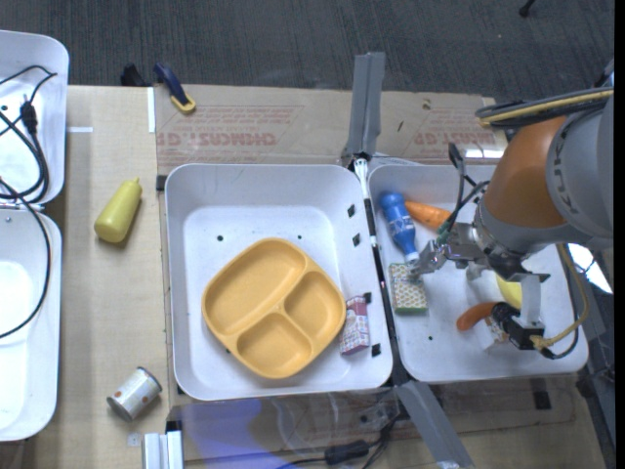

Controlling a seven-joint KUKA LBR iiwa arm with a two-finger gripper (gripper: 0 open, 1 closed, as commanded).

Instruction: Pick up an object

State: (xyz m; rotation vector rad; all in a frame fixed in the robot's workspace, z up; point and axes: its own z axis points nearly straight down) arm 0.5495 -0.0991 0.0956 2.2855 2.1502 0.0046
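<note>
My gripper (428, 260) hangs low over the left part of the right bin (444, 363), just above a green and white sponge (409, 290) lying flat on the bin floor. Whether it touches the sponge I cannot tell. A blue bottle (396, 220) lies just behind the gripper, with an orange carrot (428, 212) beside it. Right of the gripper, partly under the wrist, are a small orange piece (476, 315) and a yellow piece (510, 288). The arm covers the right bin's right side.
The left bin (244, 198) holds a yellow divided plate (273, 306) and a small red packet (355, 325) against its right wall. On the bench to the left lie a yellow squeeze bottle (118, 211) and a tin can (134, 392).
</note>
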